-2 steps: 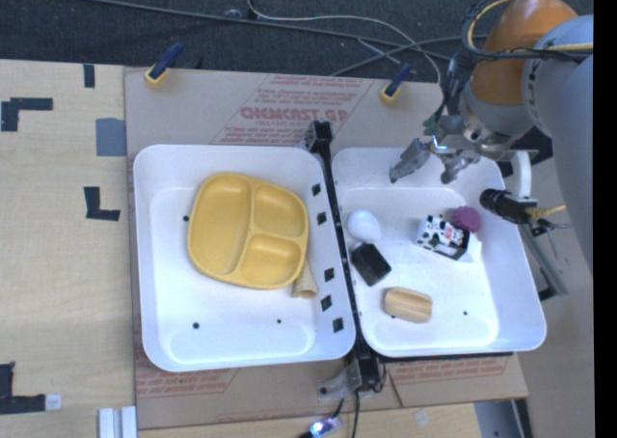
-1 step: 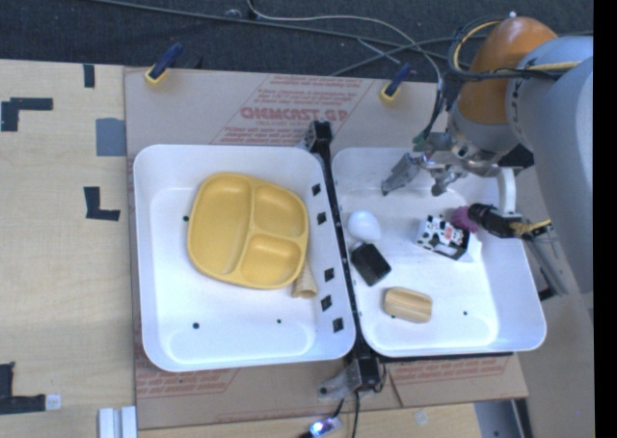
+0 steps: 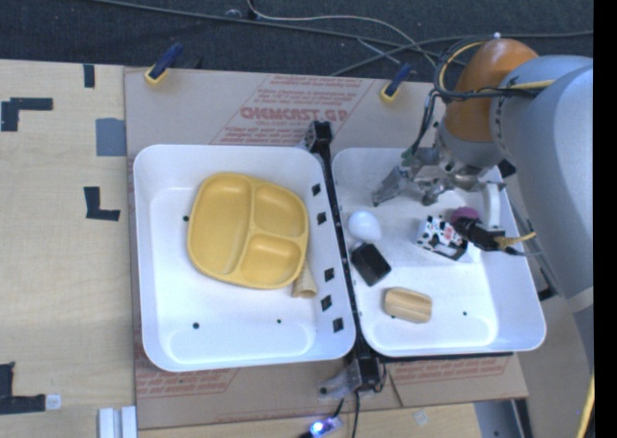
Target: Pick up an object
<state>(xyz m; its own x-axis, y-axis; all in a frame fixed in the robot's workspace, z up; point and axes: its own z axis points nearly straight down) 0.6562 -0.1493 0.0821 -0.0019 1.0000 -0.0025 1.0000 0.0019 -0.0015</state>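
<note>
Nearest you, left bin point(image 3: 159, 330): yellow plate point(image 3: 249, 230), small cone point(image 3: 304, 285) touching its edge. Right bin point(image 3: 511, 330): white ball point(image 3: 363, 226), black block point(image 3: 369, 262), tan block point(image 3: 408, 305) lying near, probably light and stiff; take it across its short sides. Gripper point(image 3: 424, 180) at far side, fingers spread, pinching nothing.

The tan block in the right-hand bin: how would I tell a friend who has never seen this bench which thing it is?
Start at the right white bin of the two on the bench. Along its near side lies a tan rounded block, like a small wooden loaf, apart from the rest. Its neighbours up and to the left are a flat black rectangular piece and a white ball; the block alone is tan.
</note>
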